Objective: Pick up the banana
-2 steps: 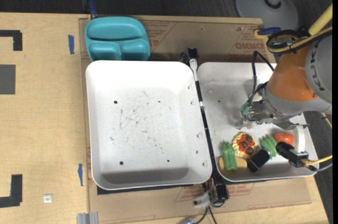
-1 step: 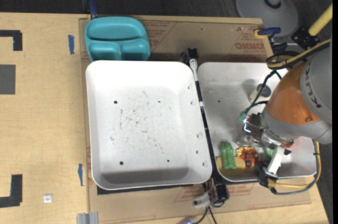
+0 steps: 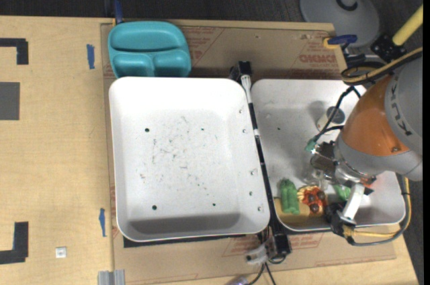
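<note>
In the right bin (image 3: 289, 109), a small heap of items lies against the near wall. A pale yellow piece that looks like the banana (image 3: 293, 209) lies lowest in it, partly covered by a green ridged item (image 3: 288, 195) and a red-orange item (image 3: 311, 197). My gripper (image 3: 330, 184) hangs from the orange-banded wrist (image 3: 373, 132), low over the right side of this heap, just right of the red-orange item. The wrist hides much of the gripper. Another green piece (image 3: 341, 193) shows beside it.
The left bin (image 3: 181, 149) is bare apart from specks. A teal divided tray (image 3: 148, 48) stands behind it. A clamp (image 3: 242, 72) sits between the bins at the back. Cables (image 3: 366, 233) loop over the right bin's near corner.
</note>
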`<state>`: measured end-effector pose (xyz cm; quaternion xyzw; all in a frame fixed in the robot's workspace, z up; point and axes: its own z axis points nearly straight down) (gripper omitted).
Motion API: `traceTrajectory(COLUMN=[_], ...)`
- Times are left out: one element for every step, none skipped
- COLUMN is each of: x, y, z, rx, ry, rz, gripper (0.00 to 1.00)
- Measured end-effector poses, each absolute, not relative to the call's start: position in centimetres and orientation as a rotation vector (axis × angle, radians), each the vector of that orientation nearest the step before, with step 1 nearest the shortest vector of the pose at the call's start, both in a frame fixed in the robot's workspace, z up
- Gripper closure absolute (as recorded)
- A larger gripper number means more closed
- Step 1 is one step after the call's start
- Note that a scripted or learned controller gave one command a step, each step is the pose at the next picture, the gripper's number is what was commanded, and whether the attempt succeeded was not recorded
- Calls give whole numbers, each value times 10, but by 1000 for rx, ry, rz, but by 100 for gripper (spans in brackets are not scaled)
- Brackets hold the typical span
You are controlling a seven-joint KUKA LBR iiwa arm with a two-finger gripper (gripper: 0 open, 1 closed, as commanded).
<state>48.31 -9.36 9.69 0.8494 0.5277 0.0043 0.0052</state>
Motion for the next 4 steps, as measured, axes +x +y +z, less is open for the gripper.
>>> traceTrajectory(x=[484, 479, 482, 486], y=[-93, 22, 54, 68], z=[107, 184, 151, 132], rx=[2658, 2726, 2665, 2748], ry=[1652, 1565, 1665, 1507], rz=[15, -1, 13, 26], gripper=[100, 100, 100, 100])
